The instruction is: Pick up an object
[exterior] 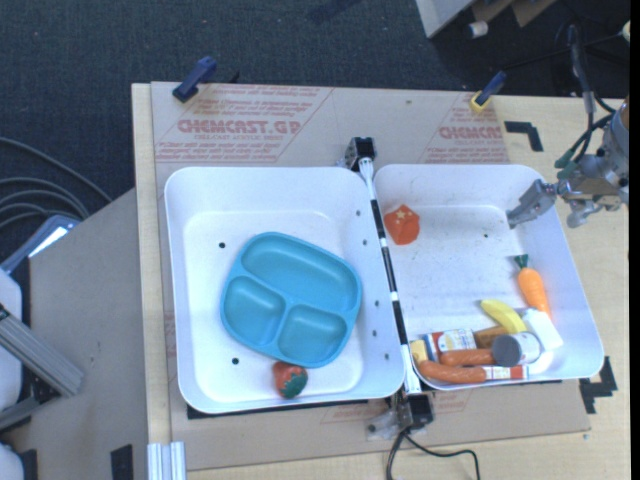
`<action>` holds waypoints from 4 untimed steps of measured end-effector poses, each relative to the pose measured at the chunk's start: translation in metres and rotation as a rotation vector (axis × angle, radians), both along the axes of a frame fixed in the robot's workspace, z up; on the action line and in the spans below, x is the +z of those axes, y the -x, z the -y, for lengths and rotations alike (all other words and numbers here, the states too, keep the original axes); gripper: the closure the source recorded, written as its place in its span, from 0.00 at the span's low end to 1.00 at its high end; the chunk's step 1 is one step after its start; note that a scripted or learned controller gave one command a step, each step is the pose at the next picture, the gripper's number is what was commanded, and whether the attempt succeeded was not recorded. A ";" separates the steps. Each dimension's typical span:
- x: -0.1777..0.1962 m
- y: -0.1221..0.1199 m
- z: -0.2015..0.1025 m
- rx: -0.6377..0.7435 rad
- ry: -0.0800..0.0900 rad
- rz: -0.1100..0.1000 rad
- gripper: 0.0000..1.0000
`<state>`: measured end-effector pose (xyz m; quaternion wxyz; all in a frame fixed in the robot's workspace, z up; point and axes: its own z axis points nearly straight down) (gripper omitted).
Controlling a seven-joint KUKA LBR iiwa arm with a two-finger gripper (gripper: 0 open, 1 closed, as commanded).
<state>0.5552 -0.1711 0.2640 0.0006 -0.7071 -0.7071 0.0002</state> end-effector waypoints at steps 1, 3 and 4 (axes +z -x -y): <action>-0.176 0.005 -0.013 0.000 0.000 -0.001 0.00; -0.170 0.045 0.001 -0.002 0.000 0.000 1.00; -0.125 -0.025 -0.077 0.001 0.000 0.001 1.00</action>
